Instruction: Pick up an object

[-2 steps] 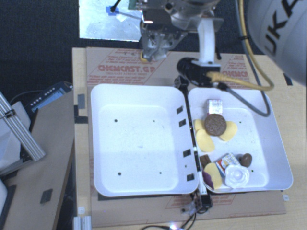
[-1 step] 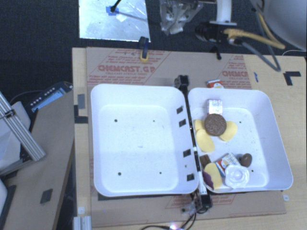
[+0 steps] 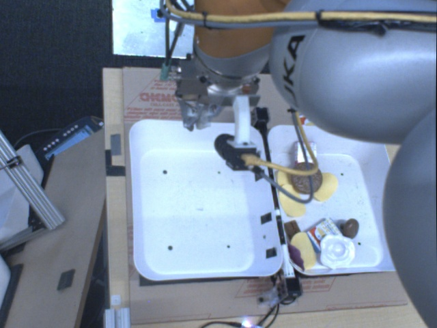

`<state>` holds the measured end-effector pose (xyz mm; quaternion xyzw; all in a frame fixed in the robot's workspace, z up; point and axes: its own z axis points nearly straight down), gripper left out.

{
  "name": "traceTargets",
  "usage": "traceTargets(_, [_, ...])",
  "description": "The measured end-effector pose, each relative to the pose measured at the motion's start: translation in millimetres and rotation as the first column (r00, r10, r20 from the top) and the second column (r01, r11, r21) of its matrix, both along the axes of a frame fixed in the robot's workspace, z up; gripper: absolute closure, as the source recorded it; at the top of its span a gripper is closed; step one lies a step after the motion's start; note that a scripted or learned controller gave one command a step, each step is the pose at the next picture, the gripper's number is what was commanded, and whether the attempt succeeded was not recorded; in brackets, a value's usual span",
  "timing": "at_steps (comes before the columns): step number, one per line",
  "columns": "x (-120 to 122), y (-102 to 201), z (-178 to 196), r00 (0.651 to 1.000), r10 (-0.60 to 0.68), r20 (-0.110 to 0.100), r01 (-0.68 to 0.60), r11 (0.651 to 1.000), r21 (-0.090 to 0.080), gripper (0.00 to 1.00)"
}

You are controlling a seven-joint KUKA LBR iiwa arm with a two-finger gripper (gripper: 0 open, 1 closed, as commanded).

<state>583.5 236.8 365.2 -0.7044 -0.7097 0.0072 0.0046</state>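
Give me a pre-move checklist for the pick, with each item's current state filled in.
1. Gripper position: over the far edge of the left bin, away from the objects. Not ok.
2. Finger state: cannot tell, the wrist hides them.
3. Something held: cannot tell.
4. Targets available: the yellow flat piece, the white cap and the small brown object lie in the right bin. Ok.
5. Clear approach: the brown disc rests on the yellow flat piece and a tan cable runs over to it. Not ok.
6. View of the right bin: its right side is covered by the arm. Not ok.
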Motion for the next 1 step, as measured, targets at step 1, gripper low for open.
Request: traceTargets(1, [51.9, -2.9, 72.4, 1.0, -0.006, 0.027, 0.006, 1.0, 0.007, 1.0])
